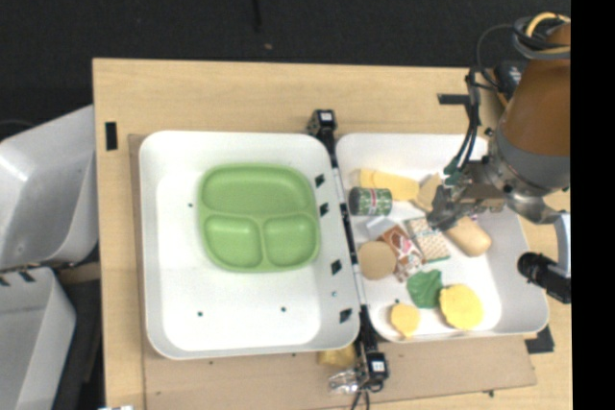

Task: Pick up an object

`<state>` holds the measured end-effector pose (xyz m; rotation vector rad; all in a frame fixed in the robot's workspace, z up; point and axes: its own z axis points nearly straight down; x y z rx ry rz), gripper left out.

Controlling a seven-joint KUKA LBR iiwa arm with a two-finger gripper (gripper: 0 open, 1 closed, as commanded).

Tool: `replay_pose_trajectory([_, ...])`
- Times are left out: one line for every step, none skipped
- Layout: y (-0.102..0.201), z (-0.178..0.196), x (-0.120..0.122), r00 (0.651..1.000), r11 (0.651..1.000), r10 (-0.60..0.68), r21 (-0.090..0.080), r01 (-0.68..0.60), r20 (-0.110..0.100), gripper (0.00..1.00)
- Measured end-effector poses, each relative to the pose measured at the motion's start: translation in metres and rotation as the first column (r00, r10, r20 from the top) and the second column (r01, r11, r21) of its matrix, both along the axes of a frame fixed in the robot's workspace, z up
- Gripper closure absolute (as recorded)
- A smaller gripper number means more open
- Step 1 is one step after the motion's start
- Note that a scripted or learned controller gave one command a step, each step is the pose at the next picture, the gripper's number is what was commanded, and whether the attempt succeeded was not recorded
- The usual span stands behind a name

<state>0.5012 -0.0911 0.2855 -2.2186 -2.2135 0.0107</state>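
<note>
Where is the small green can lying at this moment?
The green can lies on its side in the right bin, near that bin's left wall, just below the yellow wedge and above the round brown piece.

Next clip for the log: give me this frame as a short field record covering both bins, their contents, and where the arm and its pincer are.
left bin: shallow white bin holding a green three-compartment plastic plate
right bin: shallow white bin with a heap of small items
right bin contents: small green can, pale yellow wedge, round brown piece, patterned packet, green leafy piece, two round yellow pieces, tan oblong piece
arm: grey arm with orange band, reaching in from the right
pincer: pincer low over the right bin's heap; grasp state unclear
</note>
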Motion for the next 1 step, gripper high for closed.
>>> replay_pose_trajectory([0.0379,-0.0347,-0.0082,1.0,1.0,0.006,0.0,-0.006,0.004,1.0])
